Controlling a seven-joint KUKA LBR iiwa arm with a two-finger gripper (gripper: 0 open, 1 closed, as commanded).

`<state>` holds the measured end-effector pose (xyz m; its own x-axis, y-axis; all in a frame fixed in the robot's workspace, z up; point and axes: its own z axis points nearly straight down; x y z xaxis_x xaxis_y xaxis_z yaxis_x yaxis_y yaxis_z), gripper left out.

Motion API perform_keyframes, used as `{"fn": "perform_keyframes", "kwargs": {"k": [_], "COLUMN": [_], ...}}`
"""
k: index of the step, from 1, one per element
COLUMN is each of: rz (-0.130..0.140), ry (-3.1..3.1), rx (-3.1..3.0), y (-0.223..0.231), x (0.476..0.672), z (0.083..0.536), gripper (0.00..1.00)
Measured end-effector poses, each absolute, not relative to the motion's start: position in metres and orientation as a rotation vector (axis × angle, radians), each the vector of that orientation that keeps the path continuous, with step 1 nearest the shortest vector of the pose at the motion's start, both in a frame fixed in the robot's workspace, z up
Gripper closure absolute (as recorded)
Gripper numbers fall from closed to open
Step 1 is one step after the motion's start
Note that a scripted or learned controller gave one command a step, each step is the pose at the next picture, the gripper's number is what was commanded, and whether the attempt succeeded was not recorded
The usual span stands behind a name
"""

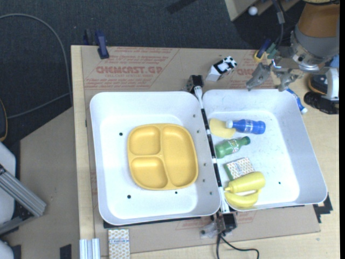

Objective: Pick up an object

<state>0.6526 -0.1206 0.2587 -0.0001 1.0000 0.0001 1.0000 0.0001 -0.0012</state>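
Cardboard bench top [161,58], brown and printed with red lettering, is the largest thing we see, bearing two shallow white bins side by side. We find the left bin [108,193] smooth, glossy and round-cornered, with a bare margin all around the yellow divided plate [161,156] that lies flat in its middle. That plate is a rounded-square moulding with three compartments, apart from every wall.

We see the right bin [302,161] crowded only along its left wall; its right half and far corner lie open and unobstructed. The grey arm [318,20], with its orange band, reaches in from the right and ends above the bin's far rim. Its gripper [272,79] hangs over that far edge with the two fingers splayed apart, and we see nothing between them.

Near the bin's front-left corner we make out a yellow banana-shaped object [243,190], curved and smooth, just beside the front wall. Behind it lies a small patterned packet [239,167], flat and rectangular. Beyond that a green bottle [232,147] lies on its side, and farthest back a blue bottle [249,125], also lying down, touches a pale yellow rounded object [216,127]. All are well apart from the gripper.
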Motion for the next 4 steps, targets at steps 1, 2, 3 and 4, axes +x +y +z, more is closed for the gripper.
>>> {"fn": "perform_keyframes", "kwargs": {"k": [1, 2, 3, 4], "rz": [0.001, 0.001, 0.040, 0.024], "ry": [-2.219, -2.220, -2.189, -2.204], "rx": [-2.222, -2.219, -2.211, -2.216], "y": [-0.140, -0.114, -0.108, -0.167], "x": [0.593, 0.610, 0.659, 0.661], "z": [0.137, 0.085, 0.082, 0.081], "gripper": [0.00, 0.00, 0.00, 0.00]}}
